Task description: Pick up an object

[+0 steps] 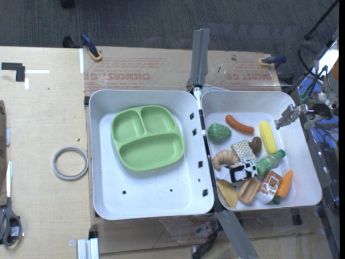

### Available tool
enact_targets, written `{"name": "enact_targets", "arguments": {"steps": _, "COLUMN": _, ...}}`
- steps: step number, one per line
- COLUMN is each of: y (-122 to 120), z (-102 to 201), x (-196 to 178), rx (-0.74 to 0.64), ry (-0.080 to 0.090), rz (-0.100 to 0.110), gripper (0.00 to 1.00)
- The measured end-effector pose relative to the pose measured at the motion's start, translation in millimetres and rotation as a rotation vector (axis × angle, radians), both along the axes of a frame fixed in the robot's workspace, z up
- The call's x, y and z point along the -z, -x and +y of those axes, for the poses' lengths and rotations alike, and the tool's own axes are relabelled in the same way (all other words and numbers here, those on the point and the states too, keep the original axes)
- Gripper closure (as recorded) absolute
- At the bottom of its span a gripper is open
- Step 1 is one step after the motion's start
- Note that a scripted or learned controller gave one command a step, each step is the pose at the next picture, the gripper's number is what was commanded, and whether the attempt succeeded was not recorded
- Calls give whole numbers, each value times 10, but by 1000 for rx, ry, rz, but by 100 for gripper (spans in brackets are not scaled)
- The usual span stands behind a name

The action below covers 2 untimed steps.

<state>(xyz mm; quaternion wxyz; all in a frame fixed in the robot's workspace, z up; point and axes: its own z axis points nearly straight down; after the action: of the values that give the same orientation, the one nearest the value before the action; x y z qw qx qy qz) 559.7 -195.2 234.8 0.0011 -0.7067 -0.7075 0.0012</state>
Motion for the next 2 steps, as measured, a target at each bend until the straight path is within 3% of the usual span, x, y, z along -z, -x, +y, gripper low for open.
{"name": "enact_targets", "arguments": {"steps": 1, "y": -369, "z": 268, "x": 1431, "rx": 27, "ry": 1, "rz": -2, "gripper": 0}}
{"name": "enact_targets", "arguments": {"steps": 2, "y": -368, "z": 258, "x": 1342, "rx": 29, "ry": 2, "rz": -2, "gripper": 100}}
